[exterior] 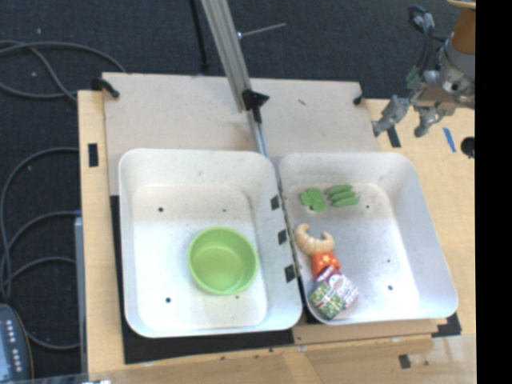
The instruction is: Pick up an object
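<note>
the hand (406,120) is hanging released and empty above the worktop's (184,106) far edge, with the green leafy plastic toy (329,198) lying below-left in the right white bin (416,230); descending here risks striking the bin rim.

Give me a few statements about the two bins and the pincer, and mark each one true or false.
1. The green bowl sits in the left bin. True.
2. The pincer is down inside the right bin. False: it is beyond that bin's far right corner, over the bench.
3. The green leafy toy lies in the right bin. True.
4. The pincer grips the green bowl. False: nothing is between its fingers, and the bowl rests in the left bin.
5. The printed packet lies near the right bin's near left corner. True.
</note>
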Available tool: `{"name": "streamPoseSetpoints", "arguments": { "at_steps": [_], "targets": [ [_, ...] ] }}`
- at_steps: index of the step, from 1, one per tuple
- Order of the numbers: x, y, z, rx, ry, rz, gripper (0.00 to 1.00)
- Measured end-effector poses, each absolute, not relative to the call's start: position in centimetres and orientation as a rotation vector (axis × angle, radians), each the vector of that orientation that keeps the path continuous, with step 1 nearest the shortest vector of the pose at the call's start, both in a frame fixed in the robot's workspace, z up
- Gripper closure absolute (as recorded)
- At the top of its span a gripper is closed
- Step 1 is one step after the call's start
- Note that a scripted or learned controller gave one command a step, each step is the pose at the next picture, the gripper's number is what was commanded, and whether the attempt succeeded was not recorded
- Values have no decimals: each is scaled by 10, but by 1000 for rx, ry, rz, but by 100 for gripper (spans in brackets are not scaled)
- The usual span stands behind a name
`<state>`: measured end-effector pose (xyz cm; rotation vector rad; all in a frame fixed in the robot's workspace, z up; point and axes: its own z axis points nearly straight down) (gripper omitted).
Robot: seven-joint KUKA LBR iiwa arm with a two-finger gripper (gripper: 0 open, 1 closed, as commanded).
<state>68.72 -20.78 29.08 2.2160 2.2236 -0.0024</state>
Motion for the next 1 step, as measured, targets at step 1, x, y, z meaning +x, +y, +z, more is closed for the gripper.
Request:
{"name": "streamPoseSetpoints", "arguments": {
  "at_steps": [1],
  "targets": [
    [687, -208, 291, 2215, 2224, -5, 0]
  ]
}}
